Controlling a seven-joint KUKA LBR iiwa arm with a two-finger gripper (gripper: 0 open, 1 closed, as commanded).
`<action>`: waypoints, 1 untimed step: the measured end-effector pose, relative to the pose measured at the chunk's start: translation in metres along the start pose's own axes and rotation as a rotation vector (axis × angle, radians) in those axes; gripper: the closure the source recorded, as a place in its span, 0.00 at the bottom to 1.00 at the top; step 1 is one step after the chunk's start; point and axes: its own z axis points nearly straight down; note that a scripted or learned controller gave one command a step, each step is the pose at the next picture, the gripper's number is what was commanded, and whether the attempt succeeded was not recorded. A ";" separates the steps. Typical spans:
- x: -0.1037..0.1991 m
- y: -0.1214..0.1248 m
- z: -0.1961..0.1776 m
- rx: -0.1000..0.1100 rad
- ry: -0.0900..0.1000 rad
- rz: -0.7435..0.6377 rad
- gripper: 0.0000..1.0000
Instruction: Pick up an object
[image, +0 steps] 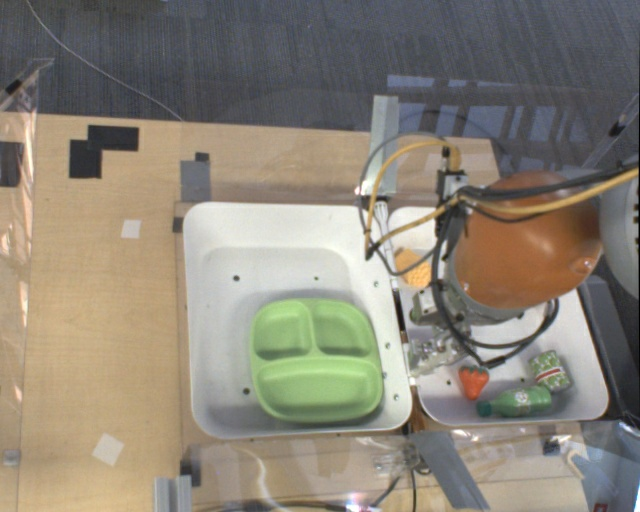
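Nearest me, a green bottle (516, 402) lies on its side along the right bin's (596, 395) front wall, a strawberry-like toy (474, 381) just beside it and a small green-and-white can (549, 369) behind. Above them the arm's orange band (525, 250) hides the gripper, likely dipping for something. Left, a green divided plate (316, 359) rests in the left bin (215, 245).

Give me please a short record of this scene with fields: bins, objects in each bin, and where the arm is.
left bin: holds a green divided plate
right bin: holds a strawberry toy, a green bottle, a small green-and-white can, a partly hidden orange item
arm: over the right bin, orange band uppermost
claw: low near the right bin's left wall, finger state unclear
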 end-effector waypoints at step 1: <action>0.018 0.000 -0.001 0.002 0.001 -0.228 1.00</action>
